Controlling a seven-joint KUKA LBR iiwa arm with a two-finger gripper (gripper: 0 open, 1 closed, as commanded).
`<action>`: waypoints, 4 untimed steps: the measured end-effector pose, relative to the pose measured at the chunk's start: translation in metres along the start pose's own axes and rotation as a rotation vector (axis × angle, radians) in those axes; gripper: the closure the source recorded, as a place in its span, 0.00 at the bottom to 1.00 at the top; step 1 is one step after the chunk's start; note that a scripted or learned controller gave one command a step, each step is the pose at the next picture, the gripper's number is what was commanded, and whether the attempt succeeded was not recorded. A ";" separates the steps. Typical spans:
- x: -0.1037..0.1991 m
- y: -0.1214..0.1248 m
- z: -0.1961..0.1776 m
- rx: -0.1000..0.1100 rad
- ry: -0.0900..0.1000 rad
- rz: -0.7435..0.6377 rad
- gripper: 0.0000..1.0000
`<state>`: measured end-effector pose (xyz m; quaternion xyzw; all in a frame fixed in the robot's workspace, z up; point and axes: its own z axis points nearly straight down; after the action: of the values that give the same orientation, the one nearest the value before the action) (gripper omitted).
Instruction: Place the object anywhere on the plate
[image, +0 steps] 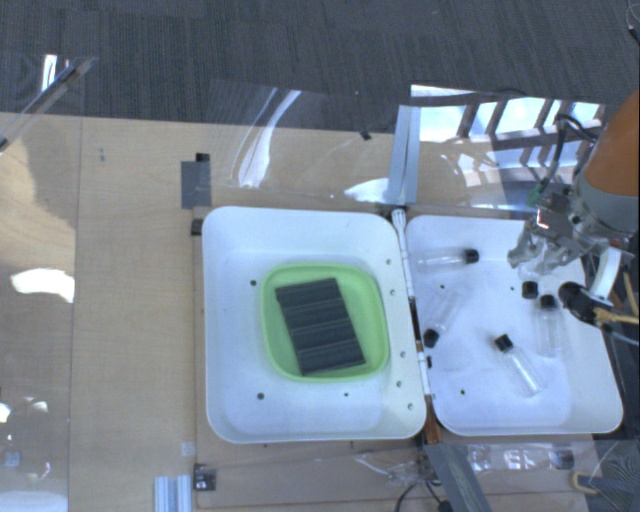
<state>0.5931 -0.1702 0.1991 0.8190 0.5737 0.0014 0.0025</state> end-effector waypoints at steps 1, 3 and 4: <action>0.074 -0.058 0.028 0.004 0.002 -0.066 1.00; 0.192 -0.108 0.013 0.000 0.004 -0.291 1.00; 0.191 -0.108 0.013 0.001 0.004 -0.291 0.00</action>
<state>0.5567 0.0465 0.1856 0.7274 0.6863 0.0026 0.0013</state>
